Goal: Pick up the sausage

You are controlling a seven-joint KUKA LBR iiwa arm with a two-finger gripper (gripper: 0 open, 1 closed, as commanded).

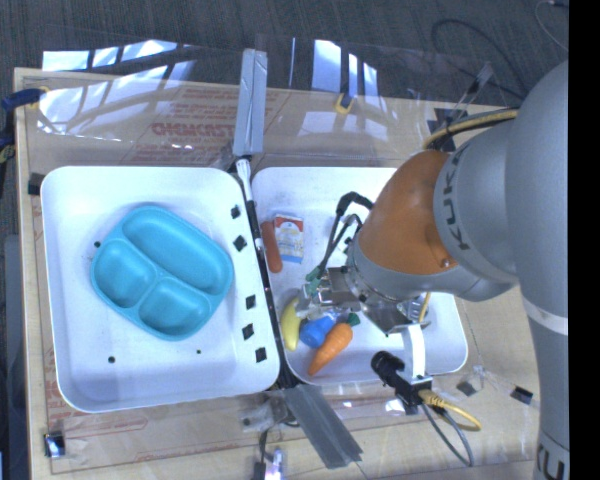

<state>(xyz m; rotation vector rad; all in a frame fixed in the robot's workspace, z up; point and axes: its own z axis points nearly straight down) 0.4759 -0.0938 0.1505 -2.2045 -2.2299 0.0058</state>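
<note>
White letters "KU", the start of a longer word, run down the grey arm just above its orange band, up and to the right of the fingers. Red print, mirrored and unreadable, lies on the clear sheet behind the bins, far up-left of the fingers.

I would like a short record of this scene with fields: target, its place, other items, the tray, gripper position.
target: reddish-brown sausage
place: right white bin, by its left wall, beside a small printed carton
other items: orange carrot, blue toy, yellow banana
tray: blue divided plate in left white bin
gripper: above the carrot group, apart from the sausage
</note>
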